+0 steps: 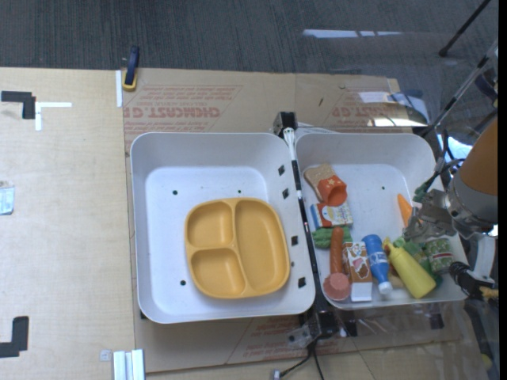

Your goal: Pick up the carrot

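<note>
We see two white bins side by side in the middle of the frame. The left bin [150, 236] contains a yellow divided plate [236, 247] with three compartments, lying flat near its centre.

The right bin [372, 153] contains many small things. The carrot [405, 209] is a small orange piece at the right side of this bin, about at mid height, near the right wall. The gripper [425, 222] is just beside it, to the lower right, coming from the right edge of the frame under the grey arm [475, 188] with its orange band. We cannot tell its state, because the metal parts are mixed with the objects below. We also cannot tell if it touches the carrot.

Below the gripper lies a yellow bottle [413, 270], tilted, and left of it a blue bottle [377, 264] with a white cap. A green packet [438, 253] lies at the right of the yellow bottle. More to the left we see a long red-brown sausage [338, 252], a pink round thing [337, 286] at the lower edge, and an orange cup [333, 190] in the upper part of the bin.
</note>
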### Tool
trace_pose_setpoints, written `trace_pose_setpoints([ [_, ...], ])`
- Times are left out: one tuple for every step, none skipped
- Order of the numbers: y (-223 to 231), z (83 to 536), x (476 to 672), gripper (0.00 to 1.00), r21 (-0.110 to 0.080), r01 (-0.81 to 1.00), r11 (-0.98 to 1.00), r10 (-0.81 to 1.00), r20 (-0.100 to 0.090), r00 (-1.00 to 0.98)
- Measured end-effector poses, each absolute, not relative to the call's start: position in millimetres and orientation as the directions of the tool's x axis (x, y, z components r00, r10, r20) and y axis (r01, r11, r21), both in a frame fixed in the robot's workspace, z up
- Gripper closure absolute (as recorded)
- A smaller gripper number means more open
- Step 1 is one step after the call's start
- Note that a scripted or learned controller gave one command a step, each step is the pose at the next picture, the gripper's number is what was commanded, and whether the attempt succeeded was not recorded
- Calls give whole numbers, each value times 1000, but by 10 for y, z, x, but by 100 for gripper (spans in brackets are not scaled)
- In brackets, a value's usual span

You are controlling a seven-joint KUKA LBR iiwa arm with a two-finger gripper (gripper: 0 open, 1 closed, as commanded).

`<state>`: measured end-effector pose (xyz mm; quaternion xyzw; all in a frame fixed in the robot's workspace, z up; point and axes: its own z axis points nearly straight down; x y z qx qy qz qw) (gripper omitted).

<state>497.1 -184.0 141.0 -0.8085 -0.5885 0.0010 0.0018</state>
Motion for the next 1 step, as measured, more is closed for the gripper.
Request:
trace_pose_setpoints([
  [-1818,914,5284,100,-1,998,69,998,0,-69],
])
